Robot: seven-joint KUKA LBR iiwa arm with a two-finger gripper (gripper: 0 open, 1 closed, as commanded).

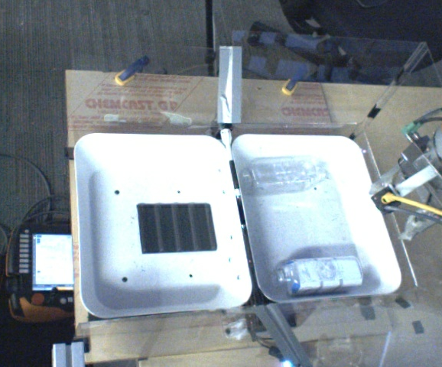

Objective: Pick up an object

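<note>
Two clear plastic bottles sit in the right bin (pixel 374 228), either could be the pick. The near bottle (pixel 320 274) lies on its side in the bin's near part, close to the front wall, long axis running roughly left-right across the view; its darker end, probably the cap, looks to point left, twd the divider. The far bottle (pixel 286 173) lies near the bin's back wall, also on its side, long axis roughly left-right w/ a slight tilt; which end is the cap I can't tell, it's too see-through.

Risks, as I judge them: both are round, clear and light, so a grasp along the long axis would likely slip or roll the bottle away; closing across the short axis looks safer. The near bottle is close to the front wall, so the fingers may clip the rim.

Left bin (pixel 99 205) holds a dark ribbed rectangular pad (pixel 177 227) at its centre. The gripper (pixel 427 182) sits at the right edge, outside the bins above the bench (pixel 129 102); finger state can't tell, nothing seen held.
</note>
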